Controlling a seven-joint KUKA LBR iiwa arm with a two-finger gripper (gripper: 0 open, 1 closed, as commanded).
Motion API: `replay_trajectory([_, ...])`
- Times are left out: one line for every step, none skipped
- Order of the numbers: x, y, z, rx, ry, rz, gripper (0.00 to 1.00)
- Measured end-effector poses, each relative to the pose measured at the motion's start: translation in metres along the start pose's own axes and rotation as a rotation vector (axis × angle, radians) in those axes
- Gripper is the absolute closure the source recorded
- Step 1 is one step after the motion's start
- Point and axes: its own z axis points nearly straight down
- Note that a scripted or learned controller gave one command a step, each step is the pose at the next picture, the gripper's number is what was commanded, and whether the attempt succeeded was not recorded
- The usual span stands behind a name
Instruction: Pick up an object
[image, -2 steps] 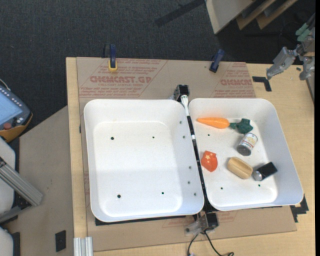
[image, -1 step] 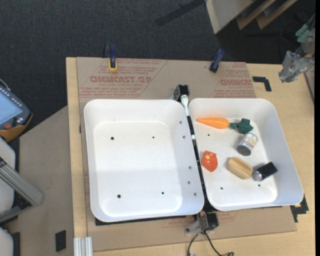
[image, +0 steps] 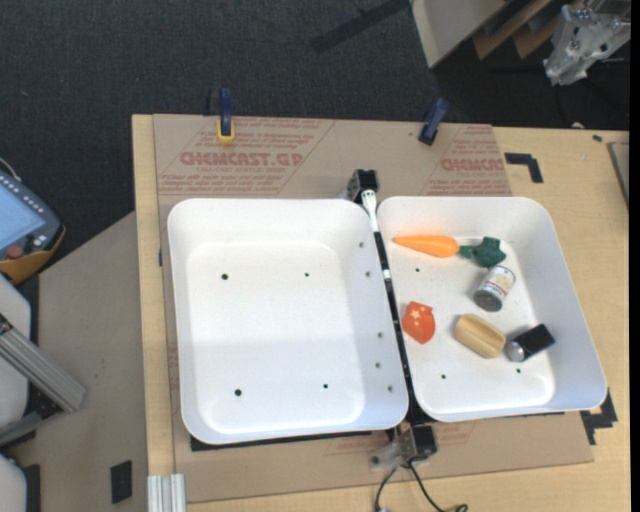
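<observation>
The right bin (image: 572, 300) holds several small objects. An orange toy carrot (image: 425, 244) with a green top (image: 487, 251) lies near its far side. Just below it rests a small grey can (image: 493, 287). A red-orange fruit-like piece (image: 419, 322) sits close to the divider between the bins. A tan rounded block (image: 479, 336) lies next to a black and silver item (image: 530, 343) near the front. My gripper (image: 585, 42) hangs at the top right corner of the view, well beyond the bins and far from every object.
The left bin (image: 178, 300) stands beside the right one on a brown board (image: 300, 150). Two blue clamps (image: 225, 112) (image: 434, 120) hold the board's far edge. A blue-screened device (image: 20, 220) sits off the bench at the left.
</observation>
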Motion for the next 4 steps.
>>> replay_trajectory([0.056,0.014,0.155,0.029,0.004,0.002,1.00])
replay_trajectory([0.146,0.021,-0.015,-0.008,0.006,-0.004,1.00])
replay_trajectory([0.215,0.039,0.073,0.021,0.002,0.002,1.00])
replay_trajectory([0.294,0.037,0.178,0.021,0.001,0.003,1.00])
